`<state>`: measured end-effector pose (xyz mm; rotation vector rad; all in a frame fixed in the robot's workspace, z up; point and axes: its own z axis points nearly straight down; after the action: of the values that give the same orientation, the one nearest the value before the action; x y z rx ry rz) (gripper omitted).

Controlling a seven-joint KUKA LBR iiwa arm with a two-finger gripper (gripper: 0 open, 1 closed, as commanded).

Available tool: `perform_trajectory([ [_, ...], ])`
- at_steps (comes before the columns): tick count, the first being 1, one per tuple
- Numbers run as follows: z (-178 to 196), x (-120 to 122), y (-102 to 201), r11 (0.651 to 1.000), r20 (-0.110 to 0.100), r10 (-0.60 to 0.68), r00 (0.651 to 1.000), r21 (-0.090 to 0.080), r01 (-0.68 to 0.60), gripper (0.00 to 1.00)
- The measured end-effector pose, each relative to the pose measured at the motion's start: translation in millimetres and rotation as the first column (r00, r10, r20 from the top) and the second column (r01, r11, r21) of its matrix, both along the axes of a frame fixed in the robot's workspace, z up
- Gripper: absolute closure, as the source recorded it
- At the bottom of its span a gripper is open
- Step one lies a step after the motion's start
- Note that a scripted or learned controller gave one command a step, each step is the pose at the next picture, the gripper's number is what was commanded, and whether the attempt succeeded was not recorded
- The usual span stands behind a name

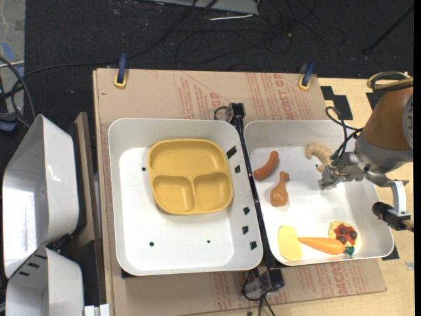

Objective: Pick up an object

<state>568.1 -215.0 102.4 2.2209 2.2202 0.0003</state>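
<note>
From the camera view above the surface, the arm reaches in from the right and its pincer [329, 178] sits low inside the right bin [309, 129], near that bin's right wall; at this slant I cannot tell whether it is open or closed, and nothing is visibly caught in it. The nearest candidate is the small pale ginger-like piece [318, 152], just above and to the left of the pincer and close to it, though whether they touch is unclear. Further left lie a sausage [266, 165] and a chicken drumstick [279, 189], near each other but apart; along the bin's near edge lie a yellow slice [288, 242], a carrot [322, 245] beside it, and a pizza slice [345, 232] just past the carrot's thick end. The left bin [125, 196] holds a yellow divided plate [191, 176]. As I judge it, the step in hand is settling on a target, and doing it well means centring over one item and descending straight (the drumstick, standing clear, looks the easier choice). The pale piece is small and irregular, so an off-centre close could flick it away.
</note>
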Motion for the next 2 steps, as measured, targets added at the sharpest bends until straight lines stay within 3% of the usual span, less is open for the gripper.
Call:
perform_trajectory([
  [2, 109.3, -0.6, 5.8, 1.0, 0.004, 0.004, 1.0, -0.002, -0.004, 1.0],
])
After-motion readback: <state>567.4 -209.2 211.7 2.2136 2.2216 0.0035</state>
